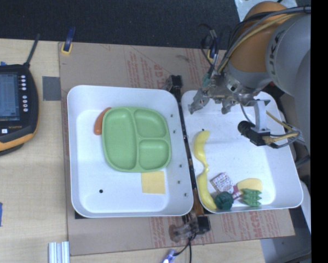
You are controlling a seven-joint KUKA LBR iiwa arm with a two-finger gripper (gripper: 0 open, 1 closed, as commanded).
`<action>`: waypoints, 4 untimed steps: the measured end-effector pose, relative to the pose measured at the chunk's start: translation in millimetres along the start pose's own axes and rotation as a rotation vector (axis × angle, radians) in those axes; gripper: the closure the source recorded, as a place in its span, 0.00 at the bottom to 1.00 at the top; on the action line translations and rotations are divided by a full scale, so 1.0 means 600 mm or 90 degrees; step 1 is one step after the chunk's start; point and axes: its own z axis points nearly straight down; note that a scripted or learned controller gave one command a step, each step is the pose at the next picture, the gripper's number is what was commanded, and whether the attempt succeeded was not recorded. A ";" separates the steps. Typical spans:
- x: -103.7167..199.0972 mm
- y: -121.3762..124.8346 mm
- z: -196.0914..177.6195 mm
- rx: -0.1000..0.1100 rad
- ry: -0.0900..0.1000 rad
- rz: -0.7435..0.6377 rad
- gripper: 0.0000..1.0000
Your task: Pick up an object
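1. I had the tool [212, 104] over the far end of the right bin [281, 147], near the wall it shares with the left bin [76, 147]. Its two fingers were spread apart with nothing between them, so I read it as released and carrying nothing.

2. The things worth picking lay at the near end of that right bin: a banana [201, 169] stretched along the dividing wall, and past it a small cluster of a wrapped packet [220, 181], a dark green piece [224, 201], a yellow piece [251, 184] and a green toy [251, 197]. All were well apart from the tool.

3. The banana's upper tip was nearest the fingers, so I judged it the likeliest target. It hugged the wall, which could crowd one finger.

4. The left bin held a green divided plate [136, 138] with an orange piece [99, 122] tucked under its far-left edge and a yellow square [153, 182] just beside it.

5. A control pad [10, 108] sat on the table [27, 201], out of the arm's way.
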 end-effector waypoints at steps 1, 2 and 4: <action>-0.028 -0.039 0.001 0.002 0.000 0.002 0.00; 0.029 -0.008 -0.007 0.001 0.000 0.000 0.00; -0.038 -0.028 0.000 0.000 0.002 0.002 0.00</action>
